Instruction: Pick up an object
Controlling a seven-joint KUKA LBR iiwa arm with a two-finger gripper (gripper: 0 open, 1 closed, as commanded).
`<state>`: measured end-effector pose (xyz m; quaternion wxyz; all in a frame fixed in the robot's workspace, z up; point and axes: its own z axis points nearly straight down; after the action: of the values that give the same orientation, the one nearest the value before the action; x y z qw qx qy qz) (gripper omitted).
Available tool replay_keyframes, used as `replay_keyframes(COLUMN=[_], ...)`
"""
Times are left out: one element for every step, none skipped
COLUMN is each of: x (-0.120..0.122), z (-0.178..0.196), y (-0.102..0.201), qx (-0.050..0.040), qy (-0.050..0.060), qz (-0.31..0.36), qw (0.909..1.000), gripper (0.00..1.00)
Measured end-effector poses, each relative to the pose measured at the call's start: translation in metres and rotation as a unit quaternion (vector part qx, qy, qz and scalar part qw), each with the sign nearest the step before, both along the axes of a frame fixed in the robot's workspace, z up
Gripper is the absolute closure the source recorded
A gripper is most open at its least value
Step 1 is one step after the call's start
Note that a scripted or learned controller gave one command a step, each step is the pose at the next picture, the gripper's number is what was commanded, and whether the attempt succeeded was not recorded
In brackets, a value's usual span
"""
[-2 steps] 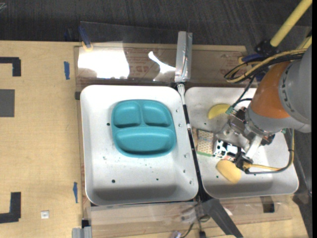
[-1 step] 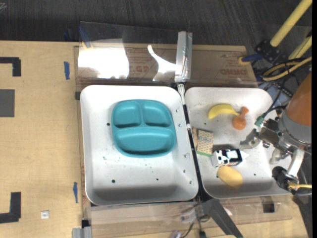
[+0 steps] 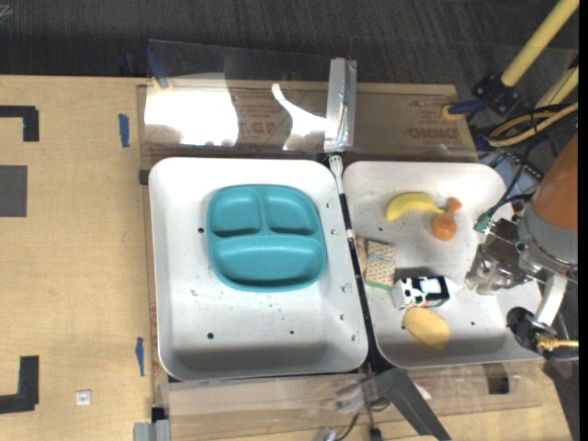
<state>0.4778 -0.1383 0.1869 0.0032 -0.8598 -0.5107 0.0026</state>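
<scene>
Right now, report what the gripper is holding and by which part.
Nothing is seen held. The gripper sits over the right bin's right side, apart from the banana, carrot and other items.

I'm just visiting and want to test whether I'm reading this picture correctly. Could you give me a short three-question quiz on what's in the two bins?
1. True or false: the teal divided plate lies in the left bin.
2. Which item lies closest to the banana in the right bin? A) the carrot B) the black-and-white cow toy C) the yellow lemon-like fruit
3. Fill in: the gripper hovers over the ____ bin.

Key: 1 true; 2 A; 3 right.
</scene>
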Motion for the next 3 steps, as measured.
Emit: replay_keyframes(x=[0.0,0.001,0.001], z=[0.0,0.044,0.103], y=[0.0,0.032,0.005], qx=[0.0,-0.0009,-0.0016], qy=[0.0,-0.003,-0.003], qz=[0.0,0.019,-0.033], qw=[1.0,0.9998,0.9995], gripper=[0.0,0.0,0.0])
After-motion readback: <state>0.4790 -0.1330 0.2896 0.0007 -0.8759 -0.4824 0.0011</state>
